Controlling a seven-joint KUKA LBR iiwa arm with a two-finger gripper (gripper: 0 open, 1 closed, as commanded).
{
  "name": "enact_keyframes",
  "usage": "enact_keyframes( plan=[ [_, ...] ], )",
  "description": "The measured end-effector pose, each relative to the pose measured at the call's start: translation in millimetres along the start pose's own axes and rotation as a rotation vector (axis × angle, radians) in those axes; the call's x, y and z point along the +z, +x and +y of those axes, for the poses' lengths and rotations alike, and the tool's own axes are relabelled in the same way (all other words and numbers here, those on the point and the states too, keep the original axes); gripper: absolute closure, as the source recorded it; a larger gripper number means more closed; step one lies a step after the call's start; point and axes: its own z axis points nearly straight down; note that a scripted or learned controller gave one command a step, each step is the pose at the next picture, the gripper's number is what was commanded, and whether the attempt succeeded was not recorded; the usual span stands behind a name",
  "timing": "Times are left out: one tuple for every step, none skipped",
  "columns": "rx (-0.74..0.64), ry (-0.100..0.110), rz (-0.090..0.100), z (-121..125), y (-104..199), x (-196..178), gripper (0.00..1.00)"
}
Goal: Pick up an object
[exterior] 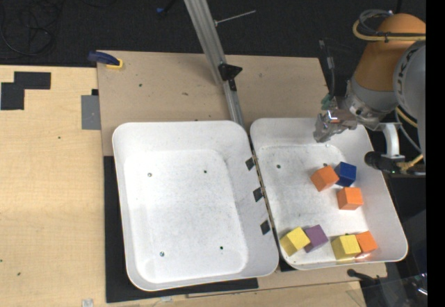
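Several small blocks lie in the right bin (pixel 292 160): an orange block (pixel 323 178) touching a blue block (pixel 345 173), another orange block (pixel 350 198) just below, and along the front a yellow block (pixel 295 239), a purple block (pixel 316 235), a second yellow block (pixel 345 246) and an orange block (pixel 365 242). My gripper (pixel 324 127) hangs over the bin's back right part, above and behind the orange and blue pair. I see nothing between its fingers.
The left bin (pixel 139 139) sits beside the right one, joined by black clips (pixel 258 194). A slanted metal rail (pixel 208 35) rises behind the bins. A blue and yellow clamp (pixel 106 59) lies at the bench's far left corner.
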Motion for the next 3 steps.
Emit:
enact_keyframes(
  plan=[
    [0.000,-0.002,-0.001,1,-1,-54,1.00],
    [-0.002,0.006,0.003,-22,50,-67,1.00],
    [-0.001,0.007,0.003,-35,102,-70,1.00]
  ],
)
